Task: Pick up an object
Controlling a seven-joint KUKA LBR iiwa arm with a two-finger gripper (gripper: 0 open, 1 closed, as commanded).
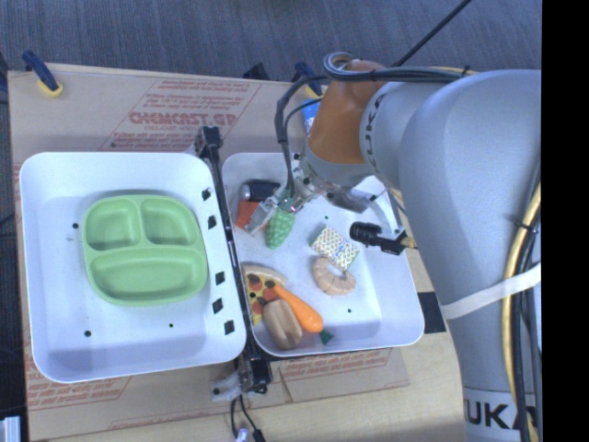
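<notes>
Jaws [281, 205] over green toy [280, 229] (right bin [398, 325]).

Left shallow white plastic bin [41, 274]: green three-compartment plastic tray [144, 247] near centre. Flat brown printed cardboard sheet [175, 113] underlies the bins. Blue clamp [42, 72] at 10 o'clock of that bin.

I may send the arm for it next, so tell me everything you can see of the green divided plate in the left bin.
The green divided plate is a pale green, rounded-rectangle tray that looks like matte plastic. Raised ridges split it into three compartments: two smaller ones along the far side and one long one along the near side. It lies flat, right side up, roughly in the middle of the left bin, resting on the bin floor. Nothing lies in it or touches it.
</notes>
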